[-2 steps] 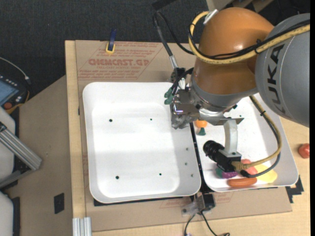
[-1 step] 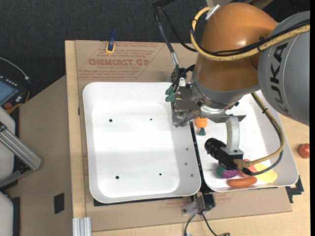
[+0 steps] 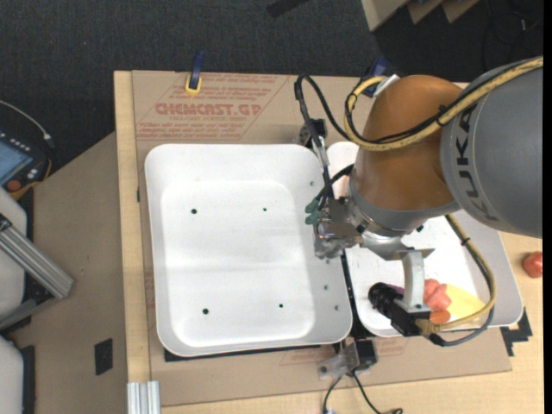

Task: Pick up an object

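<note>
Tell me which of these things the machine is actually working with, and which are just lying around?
For the job: gripper; right bin; pink object and yellow object lying in it, likely picks.

Just lying about: left bin; yellow clamp on the cardboard sheet; orange thing outside the bins.

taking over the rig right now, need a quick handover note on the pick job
Gripper: low at the seam between the left bin and the right bin; no object visibly held.
Things: a pink object and a yellow piece lie side by side in the right bin, partly hidden by the arm. A small orange object sits outside the bins on the far right.
Done: nothing picked up yet, as far as the view shows.
Left: move over an object, grasp it, lift it.
</note>
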Available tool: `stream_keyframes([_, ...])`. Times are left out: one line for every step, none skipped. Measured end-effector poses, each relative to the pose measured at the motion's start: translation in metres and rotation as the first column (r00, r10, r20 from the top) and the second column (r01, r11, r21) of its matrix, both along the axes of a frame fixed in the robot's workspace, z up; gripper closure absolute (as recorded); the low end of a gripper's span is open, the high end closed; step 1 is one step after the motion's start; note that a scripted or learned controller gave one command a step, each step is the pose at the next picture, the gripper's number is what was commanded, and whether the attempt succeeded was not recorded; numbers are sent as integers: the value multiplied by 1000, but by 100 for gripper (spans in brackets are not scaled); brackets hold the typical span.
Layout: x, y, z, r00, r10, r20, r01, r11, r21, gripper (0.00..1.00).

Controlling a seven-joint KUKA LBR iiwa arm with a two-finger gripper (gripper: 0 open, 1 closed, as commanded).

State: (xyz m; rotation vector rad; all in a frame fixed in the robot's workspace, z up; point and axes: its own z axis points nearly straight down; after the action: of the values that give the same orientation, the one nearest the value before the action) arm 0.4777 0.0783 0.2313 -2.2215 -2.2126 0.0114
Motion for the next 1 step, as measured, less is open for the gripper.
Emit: stream_keyframes([2,90,69,1000,13,17,-13,1000,5,100])
